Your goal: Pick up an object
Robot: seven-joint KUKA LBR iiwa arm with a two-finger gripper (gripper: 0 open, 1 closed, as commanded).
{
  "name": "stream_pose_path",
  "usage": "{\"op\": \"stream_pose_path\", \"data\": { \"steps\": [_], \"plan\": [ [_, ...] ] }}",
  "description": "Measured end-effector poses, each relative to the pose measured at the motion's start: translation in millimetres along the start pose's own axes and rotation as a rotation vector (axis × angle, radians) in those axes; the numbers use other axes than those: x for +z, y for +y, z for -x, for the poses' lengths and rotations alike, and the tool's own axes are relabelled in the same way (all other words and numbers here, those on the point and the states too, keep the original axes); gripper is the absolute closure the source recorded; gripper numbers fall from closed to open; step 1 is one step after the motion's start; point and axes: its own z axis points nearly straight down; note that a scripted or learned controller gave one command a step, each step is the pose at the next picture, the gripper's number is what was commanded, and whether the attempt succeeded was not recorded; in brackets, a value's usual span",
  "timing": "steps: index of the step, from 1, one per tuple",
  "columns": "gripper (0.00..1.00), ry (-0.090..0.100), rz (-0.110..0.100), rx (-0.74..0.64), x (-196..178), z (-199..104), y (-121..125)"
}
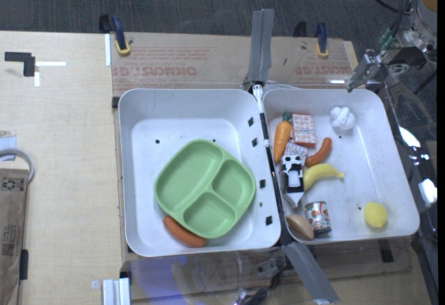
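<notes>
My gripper (361,77) hangs at the far right corner of the right bin (389,131), just above its rim, with nothing seen in it. Below it in that bin lie a white garlic-like lump (341,117), a red and white snack box (304,129), a carrot (281,138), a small sausage (320,151), a banana (321,174), a black and white carton (294,170), a small can (318,217), a brown bread-like piece (300,227) and a lemon (375,215). The garlic-like lump lies nearest the gripper.
The left bin (139,130) holds a green divided plate (204,188) with an orange sausage (183,232) partly under its front edge. A grey divider bar (261,46) and two clamps (122,44) stand behind the bins. Cables run at the upper right.
</notes>
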Motion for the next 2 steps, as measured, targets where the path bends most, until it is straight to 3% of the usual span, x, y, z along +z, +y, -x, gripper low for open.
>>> {"op": "stream_pose_path", "data": {
  "steps": [1, 2],
  "plan": [
    [0.00, -0.001, 0.007, -0.049, 238.4, 0.5, 14.0],
    [0.00, -0.002, 0.010, -0.270, 238.2, -1.4, -8.6]
  ]
}}
